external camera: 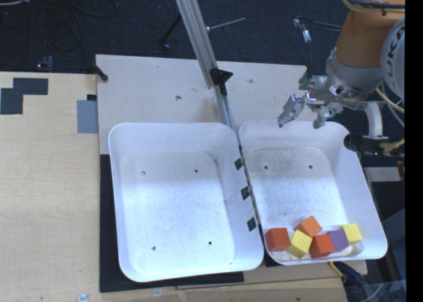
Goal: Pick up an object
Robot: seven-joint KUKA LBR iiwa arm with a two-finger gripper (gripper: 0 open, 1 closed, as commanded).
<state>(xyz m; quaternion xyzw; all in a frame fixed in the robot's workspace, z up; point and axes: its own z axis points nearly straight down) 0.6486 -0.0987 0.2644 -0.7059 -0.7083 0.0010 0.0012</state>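
Gripper [303, 113], upper right, fingers apart, empty. Blocks [310, 236] huddle touching, lower right; we risk a finger landing atop neighbours.

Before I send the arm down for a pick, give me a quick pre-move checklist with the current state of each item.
1. Gripper free of any load: ok, nothing sits between its jaws, which stand spread apart.
2. Targets present: ok, a cluster of blocks lies at the near edge of the right bin.
3. Gripper over the targets: not ok, it hangs above the bin's far rim, well away from the cluster.
4. Blocks spaced for a clean grasp: not ok, they are bunched together and touching; the red block at the cluster's left end looks most exposed.
5. Room by the bin wall: cannot tell, the yellow block sits close to the rim.
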